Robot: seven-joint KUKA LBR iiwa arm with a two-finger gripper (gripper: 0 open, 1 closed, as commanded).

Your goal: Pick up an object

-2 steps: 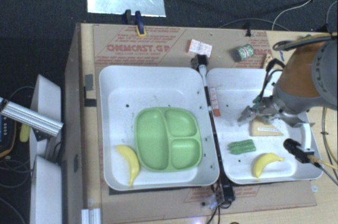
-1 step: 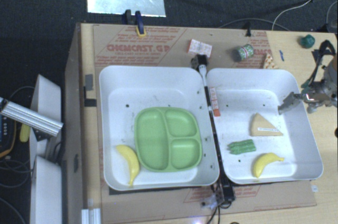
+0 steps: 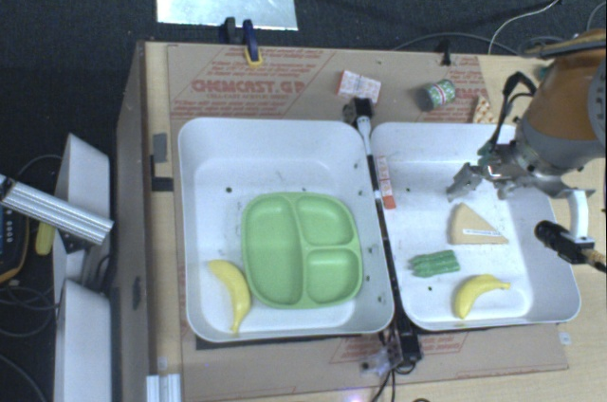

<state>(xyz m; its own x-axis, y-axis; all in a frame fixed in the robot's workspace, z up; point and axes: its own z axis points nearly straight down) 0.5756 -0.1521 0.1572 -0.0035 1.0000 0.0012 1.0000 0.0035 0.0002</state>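
Note:
The right bin (image 3: pixel 417 154) holds a tan cheese-like wedge (image 3: pixel 472 228), a small green bundle like beans (image 3: pixel 434 264) and a yellow banana (image 3: pixel 477 294) near its front. My gripper (image 3: pixel 482 183) hovers just behind the wedge, toward the bin's back right. It is open, with nothing between its fingers. In the left bin (image 3: pixel 218 154) there is a green divided plate (image 3: pixel 302 249), and a second yellow banana (image 3: pixel 232 292) lies at the plate's front left.
Behind the bins, on the cardboard bench top (image 3: pixel 285 73), sit a small green can (image 3: pixel 439 94) and a paper tag (image 3: pixel 359 86). A blue and yellow clamp (image 3: pixel 249 40) grips the bench's back edge. A dividing rail (image 3: pixel 377 191) runs between the bins.

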